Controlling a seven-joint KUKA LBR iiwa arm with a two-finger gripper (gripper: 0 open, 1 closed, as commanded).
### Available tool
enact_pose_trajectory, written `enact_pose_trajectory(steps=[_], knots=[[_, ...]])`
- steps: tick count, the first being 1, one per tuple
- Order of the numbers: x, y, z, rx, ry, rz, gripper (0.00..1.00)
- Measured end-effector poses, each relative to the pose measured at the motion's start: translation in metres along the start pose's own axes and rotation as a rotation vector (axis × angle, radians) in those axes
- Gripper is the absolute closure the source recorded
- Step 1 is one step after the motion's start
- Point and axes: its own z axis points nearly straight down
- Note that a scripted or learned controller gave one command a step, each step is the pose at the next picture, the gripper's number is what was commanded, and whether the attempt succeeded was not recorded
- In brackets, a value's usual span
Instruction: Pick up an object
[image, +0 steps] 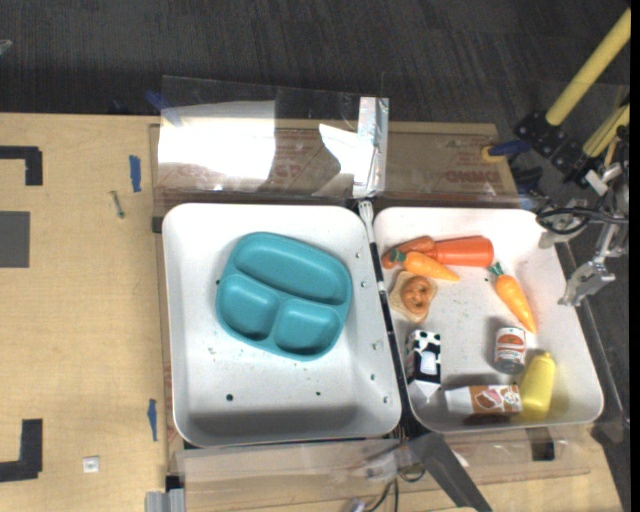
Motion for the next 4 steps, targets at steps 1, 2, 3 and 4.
enact_pose_trajectory(steps=[1,2,3,4], knots=[[-0.004,-0.013,0.144,0.008,-0.018,0.081,0.0],[-0.011,0.034,0.152,0.002,-0.041,0.086,0.0],[0.046,0.044,0.175,0.0,-0.004,0.21,0.0],[0.077,0.038,0.171,0.0,-0.028,0.37,0.0]])
